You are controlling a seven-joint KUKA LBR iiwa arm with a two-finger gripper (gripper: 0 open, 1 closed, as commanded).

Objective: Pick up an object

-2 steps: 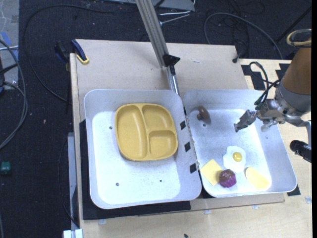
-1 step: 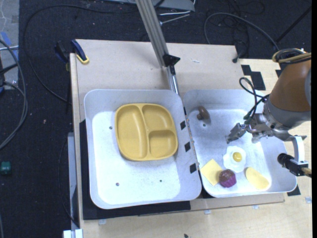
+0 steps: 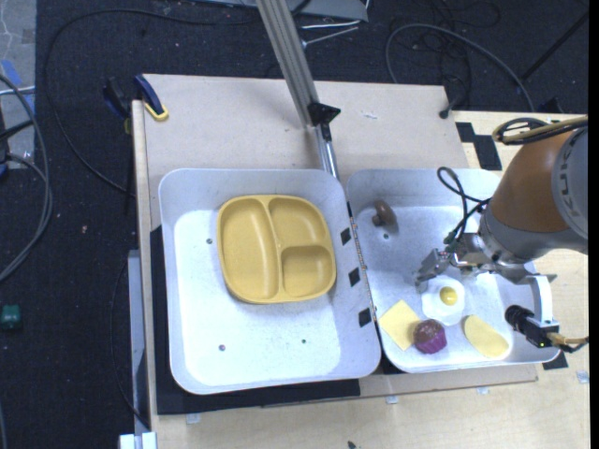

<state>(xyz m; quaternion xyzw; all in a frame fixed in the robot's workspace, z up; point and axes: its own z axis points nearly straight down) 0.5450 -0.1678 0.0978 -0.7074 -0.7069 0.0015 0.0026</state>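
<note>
End effector (image 3: pixel 440 267) low in right bin (image 3: pixel 412 223), just above fried egg (image 3: pixel 445 299); finger state unclear; no legible writing.

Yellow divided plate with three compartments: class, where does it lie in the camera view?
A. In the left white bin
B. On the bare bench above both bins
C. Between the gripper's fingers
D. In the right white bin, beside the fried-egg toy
A: the yellow divided plate rests flat on the floor of the left white bin, away from the gripper.
</note>
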